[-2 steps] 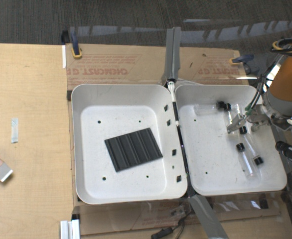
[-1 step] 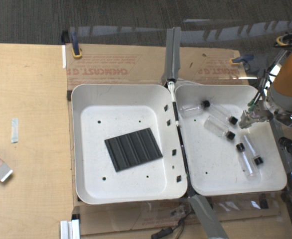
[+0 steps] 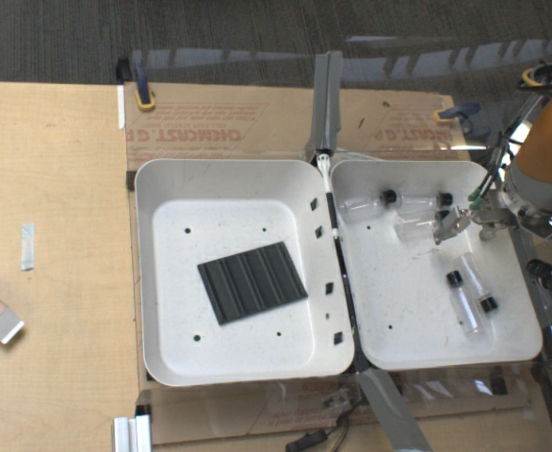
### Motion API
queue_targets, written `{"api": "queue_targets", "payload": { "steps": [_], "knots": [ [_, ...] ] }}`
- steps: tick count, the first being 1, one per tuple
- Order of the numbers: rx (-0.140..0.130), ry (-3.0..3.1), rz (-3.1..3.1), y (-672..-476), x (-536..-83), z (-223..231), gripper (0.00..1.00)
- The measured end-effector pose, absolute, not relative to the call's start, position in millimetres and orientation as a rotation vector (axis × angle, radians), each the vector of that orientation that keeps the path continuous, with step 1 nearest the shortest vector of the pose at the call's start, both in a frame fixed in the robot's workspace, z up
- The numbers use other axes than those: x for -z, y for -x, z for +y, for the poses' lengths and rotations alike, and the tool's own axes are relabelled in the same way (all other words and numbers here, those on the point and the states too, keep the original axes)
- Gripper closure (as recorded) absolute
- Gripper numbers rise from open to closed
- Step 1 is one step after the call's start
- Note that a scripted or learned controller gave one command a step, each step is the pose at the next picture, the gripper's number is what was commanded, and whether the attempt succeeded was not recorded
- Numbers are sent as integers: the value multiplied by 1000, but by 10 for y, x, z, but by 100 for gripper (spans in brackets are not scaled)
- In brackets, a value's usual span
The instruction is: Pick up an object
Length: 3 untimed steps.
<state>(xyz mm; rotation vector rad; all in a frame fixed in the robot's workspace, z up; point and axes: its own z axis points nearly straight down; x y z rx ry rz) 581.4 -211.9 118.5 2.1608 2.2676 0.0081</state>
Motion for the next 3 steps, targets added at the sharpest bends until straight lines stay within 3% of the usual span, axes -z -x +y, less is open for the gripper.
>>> {"api": "queue_targets", "payload": {
  "steps": [1,2,3],
  "knots": [
    [3,-2121,2320,-6170,-896,-1767,0],
    [6,-2122,2322,-6165,-969,-1773,100],
    [6,-2122,2322,-6165,-968,-1772,0]
  ]
}}
